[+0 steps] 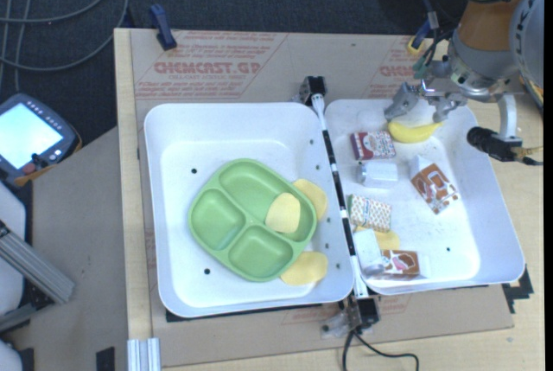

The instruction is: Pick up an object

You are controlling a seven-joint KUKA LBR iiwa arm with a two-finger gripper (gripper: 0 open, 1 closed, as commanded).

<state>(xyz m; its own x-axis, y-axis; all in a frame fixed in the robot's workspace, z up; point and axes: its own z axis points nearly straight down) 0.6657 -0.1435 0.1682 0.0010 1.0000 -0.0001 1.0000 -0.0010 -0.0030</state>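
My gripper [422, 108] hangs over the far end of the right bin [497, 227], under the grey wrist with its orange band. It is open, its two fingers [398, 106] spread apart. A yellow banana-shaped toy [414, 132] lies on the bin floor just in front of and below the fingertips; I cannot tell whether they touch it. Nearer in the same bin lie a red and white packet [371, 144], a small white box [380, 173], a brown and white packet [435, 186] and a patterned packet [370, 211].
The left bin [173, 149] holds a green divided plate [246, 222] with a pale yellow piece [283, 212] on it and two more at its right edge. At the right bin's near left corner sit a white wrapper [367, 246] and a brown packet [400, 262]. A black clip [313, 87] stands between the bins.
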